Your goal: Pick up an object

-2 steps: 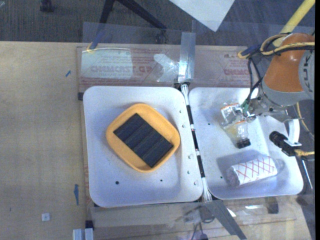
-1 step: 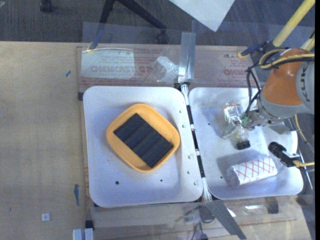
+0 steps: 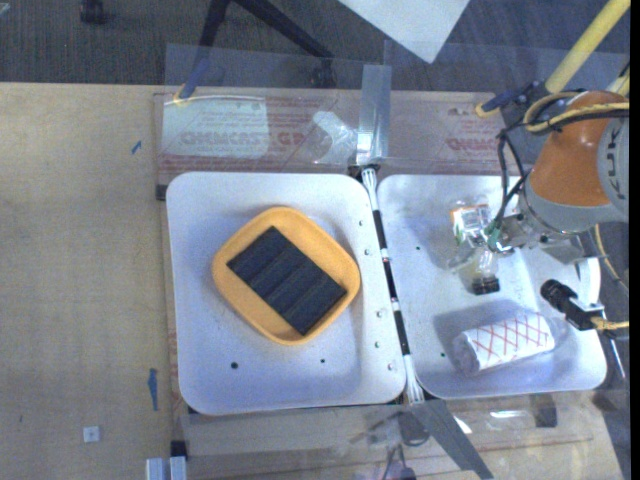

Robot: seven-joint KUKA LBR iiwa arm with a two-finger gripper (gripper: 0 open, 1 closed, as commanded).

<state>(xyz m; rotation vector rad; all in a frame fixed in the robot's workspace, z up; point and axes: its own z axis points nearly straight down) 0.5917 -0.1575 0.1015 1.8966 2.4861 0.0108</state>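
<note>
The camera view looks down at a slant on two shallow white bins set side by side on a tan bench. The left bin (image 3: 200, 368) sits in the middle of the frame and holds a yellow-orange tray (image 3: 232, 286) with rounded corners, turned at an angle, with a dark ribbed panel (image 3: 286, 280) lying flat inside it.

The right bin (image 3: 420, 298) sits in the right half of the frame. Near its lower edge lies a white roll with a red lattice pattern (image 3: 505, 340), on its side and tilted slightly, apart from the tray and in the other bin.

The grey arm with its orange band (image 3: 568, 163) enters from the upper right of the frame. The gripper (image 3: 483, 268) hangs over the upper middle of the right bin, above and a little left of the patterned roll and apart from it. Its fingers are too small and glary to read, so I cannot tell whether the claw is wide, narrow or holding anything
</note>
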